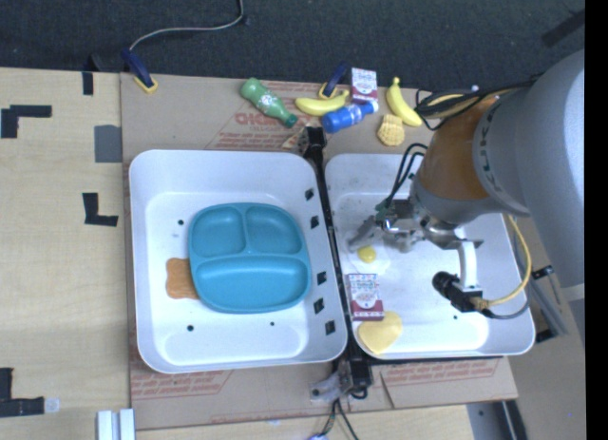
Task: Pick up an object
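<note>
Presently, end effector (366, 232): metal fingers parted, holding nothing, above small yellow piece (367, 255).
Left white bin (152, 239): blue sectioned plastic tray (250, 257) (centred).

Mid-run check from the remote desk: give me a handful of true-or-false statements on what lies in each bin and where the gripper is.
1. The blue divided plastic plate lies in the left white bin. True.
2. The gripper is over the left bin. False: it is over the right white bin.
3. A small yellow piece lies just below the gripper. True.
4. The green toy bottle lies in the right bin. False: it lies on the cardboard behind the bins.
5. The small red-and-white carton lies in the right bin. True.
</note>
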Available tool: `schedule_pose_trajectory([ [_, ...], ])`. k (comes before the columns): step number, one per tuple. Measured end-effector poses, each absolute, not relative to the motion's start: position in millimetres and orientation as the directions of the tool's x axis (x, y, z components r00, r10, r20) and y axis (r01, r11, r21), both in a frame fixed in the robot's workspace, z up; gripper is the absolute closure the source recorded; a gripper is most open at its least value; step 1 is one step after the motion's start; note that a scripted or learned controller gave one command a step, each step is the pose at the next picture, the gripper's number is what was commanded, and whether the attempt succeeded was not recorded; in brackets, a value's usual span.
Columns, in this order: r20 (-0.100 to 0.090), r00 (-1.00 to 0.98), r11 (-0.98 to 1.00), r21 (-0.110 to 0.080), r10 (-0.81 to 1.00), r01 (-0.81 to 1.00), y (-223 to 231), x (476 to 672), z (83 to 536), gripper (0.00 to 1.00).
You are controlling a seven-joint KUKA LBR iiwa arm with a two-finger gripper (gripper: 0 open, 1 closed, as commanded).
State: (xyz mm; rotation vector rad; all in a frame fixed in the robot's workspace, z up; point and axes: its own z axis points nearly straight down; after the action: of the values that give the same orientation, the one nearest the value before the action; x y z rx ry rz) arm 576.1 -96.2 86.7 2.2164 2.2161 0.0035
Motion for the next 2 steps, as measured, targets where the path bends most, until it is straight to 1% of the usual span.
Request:
schedule_pose_trajectory([
  [1,-0.003,0.0,0.0,0.009,1.0,1.0,-96,577.1,98,1.0],
  [2,-0.002,0.0,0.0,0.002,1.0,1.0,-141,594.6,188,1.0],
])
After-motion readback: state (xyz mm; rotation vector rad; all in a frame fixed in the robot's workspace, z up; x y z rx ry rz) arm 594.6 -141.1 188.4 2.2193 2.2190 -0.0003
